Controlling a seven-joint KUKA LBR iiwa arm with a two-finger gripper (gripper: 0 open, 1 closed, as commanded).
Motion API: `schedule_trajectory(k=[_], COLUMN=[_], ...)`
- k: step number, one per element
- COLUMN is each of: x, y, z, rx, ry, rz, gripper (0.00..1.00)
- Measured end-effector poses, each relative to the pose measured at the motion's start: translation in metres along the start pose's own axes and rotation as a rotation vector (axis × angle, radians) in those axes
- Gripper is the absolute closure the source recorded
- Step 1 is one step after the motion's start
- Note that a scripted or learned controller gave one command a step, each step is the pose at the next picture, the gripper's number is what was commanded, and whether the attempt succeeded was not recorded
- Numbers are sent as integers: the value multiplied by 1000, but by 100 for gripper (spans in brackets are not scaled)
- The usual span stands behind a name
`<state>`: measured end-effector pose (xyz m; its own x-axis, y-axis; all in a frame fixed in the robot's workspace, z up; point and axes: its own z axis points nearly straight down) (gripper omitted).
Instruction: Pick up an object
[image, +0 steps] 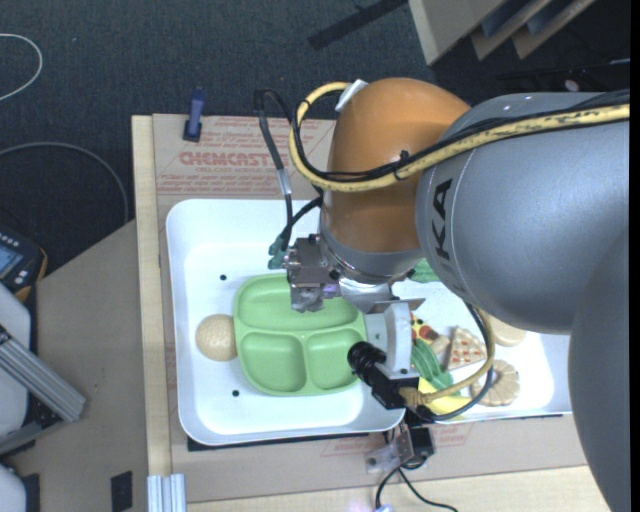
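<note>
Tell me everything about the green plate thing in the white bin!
The green plate is a divided tray that looks like smooth plastic, with rounded corners and three hollow sections: a wide one at the far side and two smaller ones at the near side. It lies flat, right side up, in the left white bin. A tan round object sits against its left edge. The arm's wrist covers part of its far side.

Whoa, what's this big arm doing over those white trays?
A grey and orange robot arm is reaching down into the left white bin, right over a green divided plate. It is meant to pick something up. A tan round piece lies just left of the plate. More toy food lies in the neighbouring bin. From this angle I can't tell whether it has grabbed anything.
</note>
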<state>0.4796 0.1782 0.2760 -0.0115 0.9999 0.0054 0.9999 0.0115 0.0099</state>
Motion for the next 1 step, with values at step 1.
schedule_trajectory(k=[1], x=[49], y=[39], z=[-196], rx=[-10], ry=[4], rz=[5], gripper=[100])
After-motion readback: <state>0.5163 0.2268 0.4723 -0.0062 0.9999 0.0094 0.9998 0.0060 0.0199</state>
